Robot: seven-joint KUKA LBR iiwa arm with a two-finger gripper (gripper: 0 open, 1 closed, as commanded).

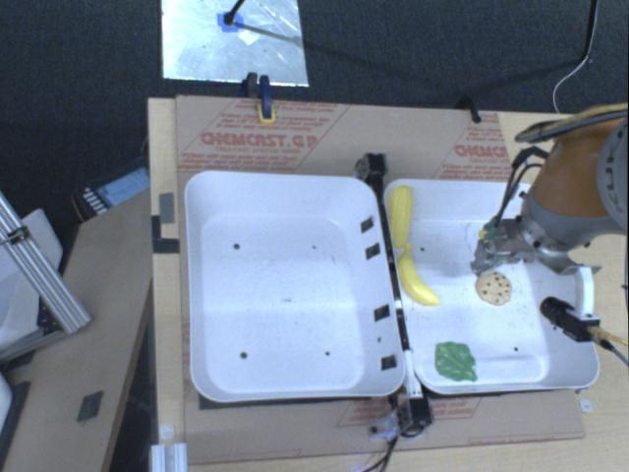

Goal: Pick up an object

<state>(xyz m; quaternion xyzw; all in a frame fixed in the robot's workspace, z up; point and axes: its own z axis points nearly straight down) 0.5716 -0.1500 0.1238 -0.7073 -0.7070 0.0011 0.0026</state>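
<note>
In the right bin [521, 367] lie a yellow banana [406, 247] along the left wall, a round tan cookie with dark chips [493, 287] near the middle, and a green leafy piece [456, 360] at the front. My gripper [488, 258] hangs low in this bin, just above and behind the cookie, to the right of the banana. The grey arm with its orange band comes in from the right.
The left bin [285, 283] stands beside the right one, with a row of black clips [378, 254] along the shared wall. Both sit on a cardboard sheet [295, 136]. A shiny metal plate [234, 26] lies behind the bench.
</note>
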